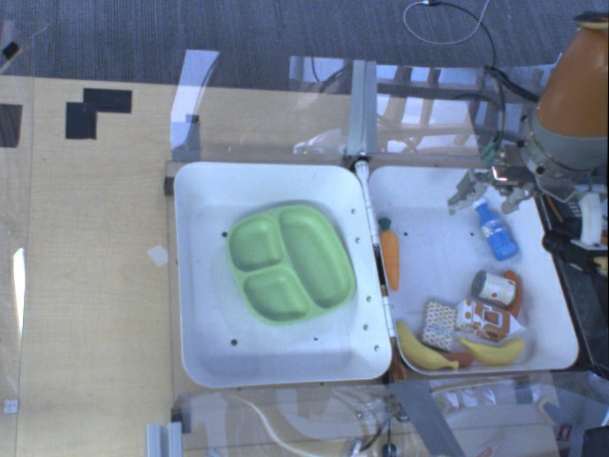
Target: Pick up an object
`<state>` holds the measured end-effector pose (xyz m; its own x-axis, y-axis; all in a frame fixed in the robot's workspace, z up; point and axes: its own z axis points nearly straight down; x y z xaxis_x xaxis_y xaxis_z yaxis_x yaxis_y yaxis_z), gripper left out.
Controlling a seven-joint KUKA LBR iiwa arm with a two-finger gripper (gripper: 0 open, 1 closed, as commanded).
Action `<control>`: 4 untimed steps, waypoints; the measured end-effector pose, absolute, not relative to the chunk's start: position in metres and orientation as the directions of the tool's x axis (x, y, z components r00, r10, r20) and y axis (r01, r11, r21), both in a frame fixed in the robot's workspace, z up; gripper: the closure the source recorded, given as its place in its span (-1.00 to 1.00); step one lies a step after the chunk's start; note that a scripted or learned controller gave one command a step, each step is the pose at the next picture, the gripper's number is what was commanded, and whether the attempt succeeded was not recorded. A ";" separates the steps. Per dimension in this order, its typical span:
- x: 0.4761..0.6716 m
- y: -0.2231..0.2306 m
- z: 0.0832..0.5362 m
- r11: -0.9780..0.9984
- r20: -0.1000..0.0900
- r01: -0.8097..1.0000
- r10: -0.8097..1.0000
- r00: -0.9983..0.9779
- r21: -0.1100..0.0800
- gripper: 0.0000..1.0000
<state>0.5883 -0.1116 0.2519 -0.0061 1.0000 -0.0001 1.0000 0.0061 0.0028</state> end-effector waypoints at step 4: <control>0.614 -0.095 0.337 -0.321 0.001 0.947 0.947 0.321 0.011 1.00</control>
